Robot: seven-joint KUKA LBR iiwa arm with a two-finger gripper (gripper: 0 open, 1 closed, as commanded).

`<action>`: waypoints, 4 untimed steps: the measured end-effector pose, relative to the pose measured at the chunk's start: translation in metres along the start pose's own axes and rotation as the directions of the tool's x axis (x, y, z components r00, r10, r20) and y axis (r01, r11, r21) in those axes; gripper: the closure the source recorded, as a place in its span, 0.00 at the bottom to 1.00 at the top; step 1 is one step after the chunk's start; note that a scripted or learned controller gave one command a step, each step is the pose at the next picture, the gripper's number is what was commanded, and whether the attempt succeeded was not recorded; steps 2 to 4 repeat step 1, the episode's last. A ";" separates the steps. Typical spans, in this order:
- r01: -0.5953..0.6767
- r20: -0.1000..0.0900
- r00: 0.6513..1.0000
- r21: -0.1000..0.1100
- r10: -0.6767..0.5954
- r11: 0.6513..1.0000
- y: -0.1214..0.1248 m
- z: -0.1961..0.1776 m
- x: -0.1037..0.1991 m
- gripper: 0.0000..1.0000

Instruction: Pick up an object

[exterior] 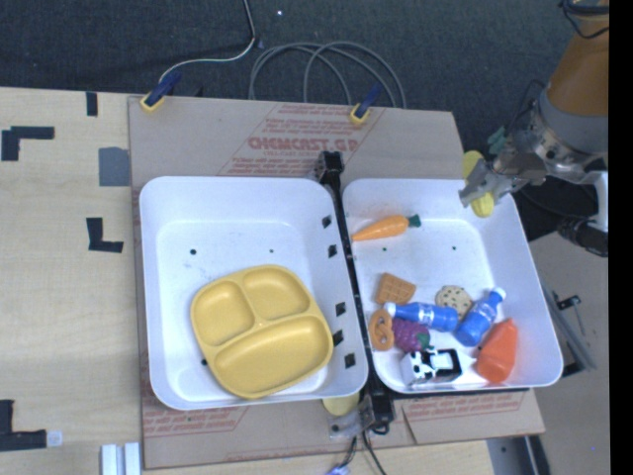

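Reaching in from the upper right of the frame: grey arm (584, 87) with orange band, wrist bent down toward the upper right corner of the right bin (514, 228). Gripper (482, 188) poised over that corner's rim, something small and yellow (482, 204) seen at its tips; whether gripped or merely behind the fingers, cannot tell, nor whether the jaws stand open or closed.

Red printing on the cardboard sheet (287, 146) under the bins, along the top centre; letters too blurred to read with confidence.

In the right bin: orange carrot (381, 229) near the upper left, well apart from the rest. Clustered along the lower edge: square cracker (395, 289), round cookie (452, 298), two blue bottles (427, 315) (482, 315), purple piece (407, 335), pretzel-like piece (382, 329), black-and-white item (433, 364), orange-red object (497, 350) in the lower right corner. Open floor across the middle and upper right of this bin.

In the left bin (158, 265): yellow divided tray (260, 330) at lower centre, bare white floor above it and to its left.
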State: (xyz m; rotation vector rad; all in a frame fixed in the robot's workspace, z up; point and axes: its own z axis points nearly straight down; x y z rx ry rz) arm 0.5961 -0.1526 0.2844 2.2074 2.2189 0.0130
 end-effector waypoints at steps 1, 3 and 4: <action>0.001 -0.006 1.000 0.024 -0.001 1.000 -0.065 0.064 0.087 1.00; 0.001 -0.006 1.000 0.024 -0.001 1.000 -0.065 0.064 0.087 1.00; 0.001 -0.006 1.000 0.024 -0.001 1.000 -0.065 0.064 0.087 1.00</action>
